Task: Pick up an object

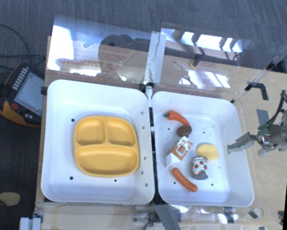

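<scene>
The tool (242, 143) sits at the right rim of the right bin (237, 196), a grey finger (240, 143) pointing in over the bin wall; how far it is open cannot be told, and nothing shows in its grasp. It touches none of the objects. The right bin holds six small things: one orange carrot (174, 116), one brown piece (184, 130), one small white carton (179, 151), one yellow piece (207, 151), one red-and-white spotted piece (200, 167) and one sausage (184, 179). The yellow piece lies nearest the tool. The left bin (55, 179) holds one yellow divided tray (106, 145) with three compartments. Both bins rest side by side on the worktop (276, 90).
</scene>
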You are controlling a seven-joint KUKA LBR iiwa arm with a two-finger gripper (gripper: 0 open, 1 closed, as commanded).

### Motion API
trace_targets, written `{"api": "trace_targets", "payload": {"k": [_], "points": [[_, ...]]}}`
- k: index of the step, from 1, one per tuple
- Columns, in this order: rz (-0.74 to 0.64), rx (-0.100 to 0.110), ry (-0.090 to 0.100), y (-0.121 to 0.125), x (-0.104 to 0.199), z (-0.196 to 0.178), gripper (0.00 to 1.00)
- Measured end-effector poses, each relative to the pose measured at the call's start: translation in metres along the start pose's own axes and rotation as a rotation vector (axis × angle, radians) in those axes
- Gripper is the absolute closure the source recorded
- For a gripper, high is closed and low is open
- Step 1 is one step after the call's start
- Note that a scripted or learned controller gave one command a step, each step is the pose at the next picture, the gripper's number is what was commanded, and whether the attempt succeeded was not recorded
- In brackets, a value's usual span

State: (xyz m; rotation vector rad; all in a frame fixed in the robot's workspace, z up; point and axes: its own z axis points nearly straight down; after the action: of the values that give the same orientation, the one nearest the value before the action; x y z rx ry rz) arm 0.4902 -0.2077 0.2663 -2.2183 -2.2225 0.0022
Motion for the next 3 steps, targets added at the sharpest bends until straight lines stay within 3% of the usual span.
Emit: {"api": "trace_targets", "payload": {"k": [1,2,3], "points": [[0.001,0.0,-0.001,-0.006,-0.016,0.03,0.0],[-0.002,0.001,0.0,0.062,0.059,0.081,0.0],[-0.001,-0.002,0.0,0.086,0.08,0.154,0.0]]}}
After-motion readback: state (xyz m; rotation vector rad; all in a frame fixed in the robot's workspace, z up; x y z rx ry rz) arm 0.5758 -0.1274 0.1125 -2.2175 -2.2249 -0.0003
